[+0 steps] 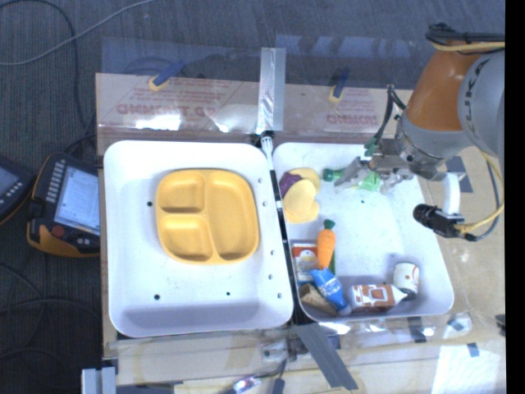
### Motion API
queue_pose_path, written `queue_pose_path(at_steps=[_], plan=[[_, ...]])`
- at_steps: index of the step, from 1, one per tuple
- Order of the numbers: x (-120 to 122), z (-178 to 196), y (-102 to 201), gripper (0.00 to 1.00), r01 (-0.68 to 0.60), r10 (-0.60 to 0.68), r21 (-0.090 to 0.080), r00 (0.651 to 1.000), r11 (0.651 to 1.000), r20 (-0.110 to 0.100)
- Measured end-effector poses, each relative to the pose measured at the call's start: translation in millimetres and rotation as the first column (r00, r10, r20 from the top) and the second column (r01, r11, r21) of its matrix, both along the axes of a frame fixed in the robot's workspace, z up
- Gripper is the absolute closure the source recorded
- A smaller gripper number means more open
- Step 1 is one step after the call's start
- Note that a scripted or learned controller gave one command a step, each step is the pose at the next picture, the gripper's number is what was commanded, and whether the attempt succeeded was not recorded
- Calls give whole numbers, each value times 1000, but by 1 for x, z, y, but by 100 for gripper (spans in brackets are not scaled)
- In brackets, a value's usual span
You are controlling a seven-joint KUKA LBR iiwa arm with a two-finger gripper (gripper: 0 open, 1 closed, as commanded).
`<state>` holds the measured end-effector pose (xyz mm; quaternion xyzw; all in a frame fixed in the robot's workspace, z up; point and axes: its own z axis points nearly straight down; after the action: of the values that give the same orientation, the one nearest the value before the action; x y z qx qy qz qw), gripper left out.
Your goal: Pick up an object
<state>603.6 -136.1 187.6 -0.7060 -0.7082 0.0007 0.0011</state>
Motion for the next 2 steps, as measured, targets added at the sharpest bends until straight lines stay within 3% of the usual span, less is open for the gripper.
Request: queue_pose_path(at_steps=[1, 2], plan=[[-33, -97, 21, 0, 134, -134, -2, 991, 991, 14], [-65, -97, 28, 0, 88, -88, -4, 996, 996, 20]])
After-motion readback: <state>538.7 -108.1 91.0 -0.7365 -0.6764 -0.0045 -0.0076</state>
